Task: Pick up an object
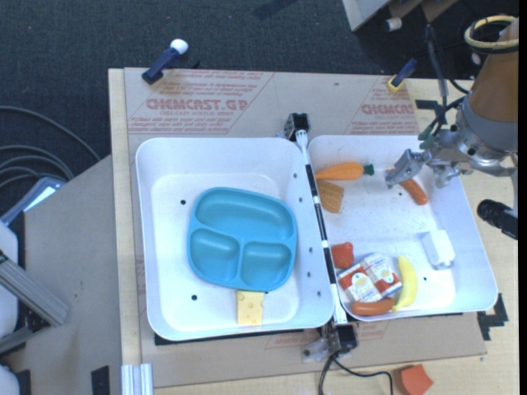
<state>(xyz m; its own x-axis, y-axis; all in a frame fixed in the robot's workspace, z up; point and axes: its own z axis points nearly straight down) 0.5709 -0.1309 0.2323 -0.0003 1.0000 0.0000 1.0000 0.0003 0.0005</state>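
**Visitor:** What's on the bench right now?

**Onlooker:** Two shallow white bins side by side. The left bin (156, 220) holds a blue divided plate (241, 239) with a yellow cheese wedge (250, 307) just below it. The right bin (469, 257) holds the toy food: a carrot (341, 171) near the top by the divider, a brown slice (330, 196) just under it, and at the bottom a cluster of a red piece (341, 254), a red-and-white packet (370, 280), a banana (407, 281) and a sausage (370, 307). A small white block (437, 248) lies apart on the right.

**Visitor:** And the arm?

**Onlooker:** It reaches in from the right, low over the upper part of the right bin. The gripper (414, 176) sits right at a small orange-red sausage-shaped piece (416, 192), which pokes out just below the metal parts.

**Visitor:** Is it holding that piece?

**Onlooker:** I can't tell. The claw is a tangle of grey metal from here, and I can't make out whether it is spread or pressed together.

**Visitor:** So which step is this?

**Onlooker:** My guess is the grasp itself, at the piece. Next would come a firm close around it, then a straight lift clear of the bin. The piece is small and rounded, so it could slip out.
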